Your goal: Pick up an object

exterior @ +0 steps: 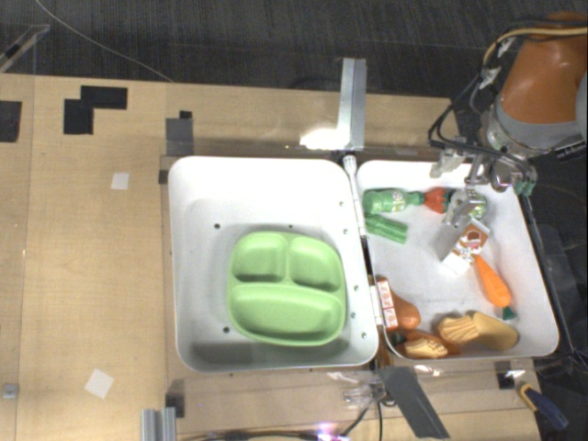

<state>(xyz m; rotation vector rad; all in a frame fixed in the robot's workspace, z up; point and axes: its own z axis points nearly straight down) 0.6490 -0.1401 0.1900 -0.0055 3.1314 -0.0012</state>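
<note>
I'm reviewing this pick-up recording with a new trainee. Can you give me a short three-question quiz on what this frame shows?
1. True or false: the green divided tray lies in the left bin.
2. Which lies nearest the gripper? A) the carrot B) the green bottle C) the small carton
3. Fill in: the bread-like items lie along the right bin's ____ edge.

Key: 1 true; 2 C; 3 near (bottom of the view).
</note>
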